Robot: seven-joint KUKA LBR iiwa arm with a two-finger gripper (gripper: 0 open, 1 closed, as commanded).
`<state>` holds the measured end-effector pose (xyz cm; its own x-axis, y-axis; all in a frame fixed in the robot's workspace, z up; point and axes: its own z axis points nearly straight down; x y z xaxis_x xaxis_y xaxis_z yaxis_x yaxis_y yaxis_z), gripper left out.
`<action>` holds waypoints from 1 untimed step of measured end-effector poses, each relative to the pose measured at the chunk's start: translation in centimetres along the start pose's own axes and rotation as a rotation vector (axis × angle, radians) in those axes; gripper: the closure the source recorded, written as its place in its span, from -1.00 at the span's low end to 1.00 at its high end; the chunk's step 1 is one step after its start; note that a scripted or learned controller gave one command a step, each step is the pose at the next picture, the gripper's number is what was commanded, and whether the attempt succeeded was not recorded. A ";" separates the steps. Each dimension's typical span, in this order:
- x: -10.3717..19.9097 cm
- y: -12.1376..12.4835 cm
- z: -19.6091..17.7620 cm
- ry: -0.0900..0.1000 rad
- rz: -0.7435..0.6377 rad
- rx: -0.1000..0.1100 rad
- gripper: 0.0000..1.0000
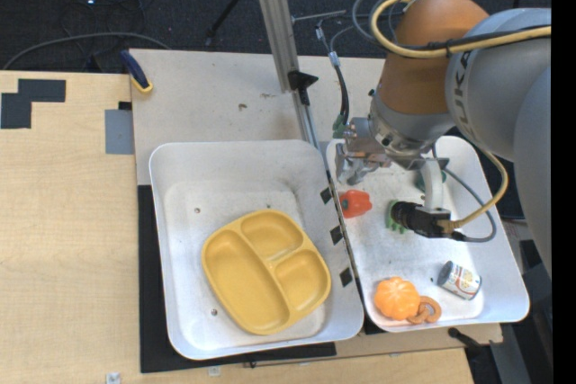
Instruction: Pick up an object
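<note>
My gripper [359,174] hangs over the near-left part of the right bin [504,283], close to the divider between the bins. It looks open, with nothing between its fingers. Just below it, a small red fruit-like object [355,203] lies on the bin floor, apart from the fingertips. An orange fruit [394,297] with a brown ring-shaped piece [426,312] against it sits at the bin's front. To their right lies a small can [460,281]. A small green piece [395,218] lies right of the red object.
The left bin [171,193] holds a yellow divided plate [265,268]. A metal post [281,31] rises behind the bins. A black cable fitting [423,220] and looping hoses hang from the arm over the right bin.
</note>
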<state>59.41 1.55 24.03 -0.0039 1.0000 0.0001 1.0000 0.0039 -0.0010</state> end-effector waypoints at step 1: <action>5.1 1.1 -0.4 0.002 -0.001 0.000 1.00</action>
